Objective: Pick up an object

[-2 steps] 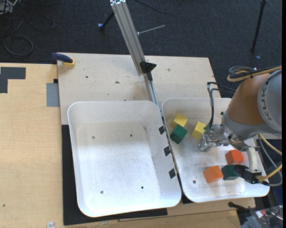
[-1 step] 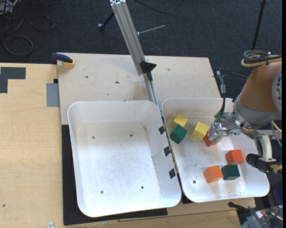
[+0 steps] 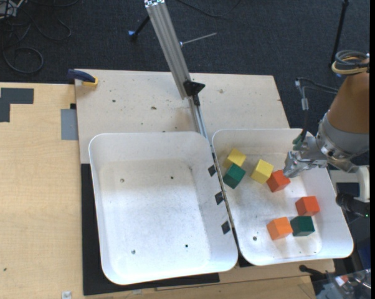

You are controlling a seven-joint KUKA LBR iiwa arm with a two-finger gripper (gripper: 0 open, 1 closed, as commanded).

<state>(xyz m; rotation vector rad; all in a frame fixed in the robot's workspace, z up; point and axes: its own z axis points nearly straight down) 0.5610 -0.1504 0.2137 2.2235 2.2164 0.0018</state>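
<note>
- Two shallow white bins on table (image 3: 144, 98), side by side: left bin (image 3: 106, 148), right bin (image 3: 337, 242).
- Six blocks in right bin, none in left.
- Yellow block (image 3: 236, 158) and dark green block (image 3: 233, 176) touching, near right bin's left wall, toward its far edge.
- Second yellow block (image 3: 261, 170) just beside that pair, toward bin's middle.
- Red-orange block (image 3: 278, 181) touching second yellow block's right side, tilted on a corner; directly at tips of hand (image 3: 291, 169).
- Hand low over right bin's middle-right, reaching in from right edge of table; fingertips (image 3: 289, 166) at upper right of red-orange block. Cannot tell whether block is between fingers or merely touched; finger spacing cannot be read.
- Another red-orange block (image 3: 307, 205) nearer right bin's right wall, apart from hand.
- Orange block (image 3: 279, 228) and second green block (image 3: 303, 225) touching, toward right bin's near edge.
- Grey arm (image 3: 337, 143) with orange band (image 3: 352, 108) above wrist, over right bin's far right corner.
- Slanted aluminium rail (image 3: 170, 45) rising from table's far edge, clamp at its foot above gap between bins.
- Small blue-and-yellow item (image 3: 83, 76) at table's far left corner.
</note>
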